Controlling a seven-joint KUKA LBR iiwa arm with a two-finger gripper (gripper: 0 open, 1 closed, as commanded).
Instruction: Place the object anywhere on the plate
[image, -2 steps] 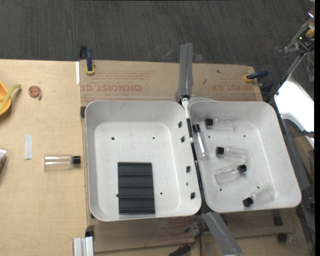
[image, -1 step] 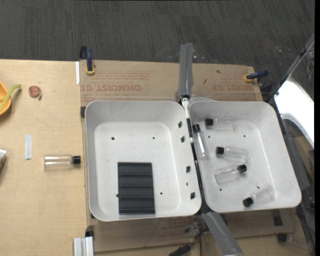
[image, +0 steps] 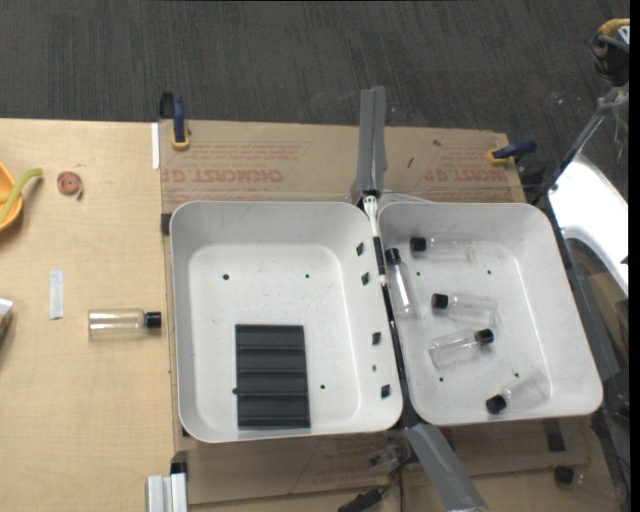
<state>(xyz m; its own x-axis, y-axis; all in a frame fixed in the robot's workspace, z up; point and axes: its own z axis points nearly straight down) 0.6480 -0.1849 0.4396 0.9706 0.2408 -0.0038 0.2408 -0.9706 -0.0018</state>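
Five clear black-capped vials (image: 460, 345) are lying scattered in the right bin (image: 560, 300), one against its left wall. The dark ribbed plate (image: 271, 377) is sitting flat in the left bin (image: 200, 300). Another vial (image: 122, 321) is resting on the bench (image: 80, 400).

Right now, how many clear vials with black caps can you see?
6. Five lie in the right bin: top, left wall, middle, below it, bottom right. One lies on the bench.

Even overhead light, slightly soft focus
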